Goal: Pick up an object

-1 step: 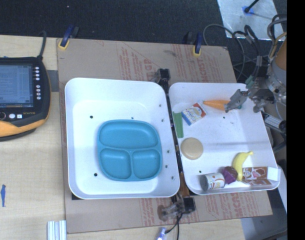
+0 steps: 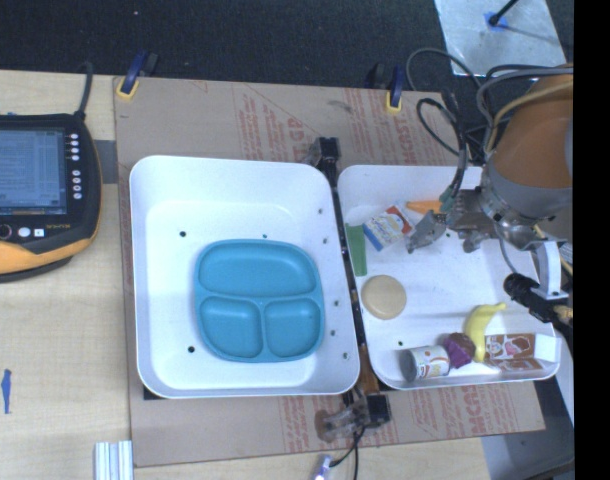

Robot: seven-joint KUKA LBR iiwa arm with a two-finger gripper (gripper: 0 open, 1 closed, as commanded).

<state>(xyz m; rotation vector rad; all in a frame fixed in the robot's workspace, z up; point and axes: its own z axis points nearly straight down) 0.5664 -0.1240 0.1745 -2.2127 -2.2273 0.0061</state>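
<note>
Now, gripper (image 2: 432, 234): over the right bin (image 2: 435, 378), upper part, fingers apart, nothing between them | objects: small packet (image 2: 387, 226) just beside the fingertips; tan disc (image 2: 384, 296), banana (image 2: 483, 319), tube (image 2: 425, 362), flat packet (image 2: 512, 348) nearer the front | left bin (image 2: 155, 268): blue divided tray (image 2: 258, 299) inside.

I count two white bins, the left bin (image 2: 150, 268) and the right bin (image 2: 440, 283). In the left one I see one blue divided tray (image 2: 258, 298). In the right I count one tan round disc (image 2: 384, 296), one yellow banana (image 2: 482, 319), one green flat piece (image 2: 356, 249), one small white packet (image 2: 387, 226), one white tube (image 2: 426, 361), one purple item (image 2: 460, 348) and one brown-and-white carton (image 2: 512, 348). At the left of the frame I see one control pendant (image 2: 35, 193)
</note>
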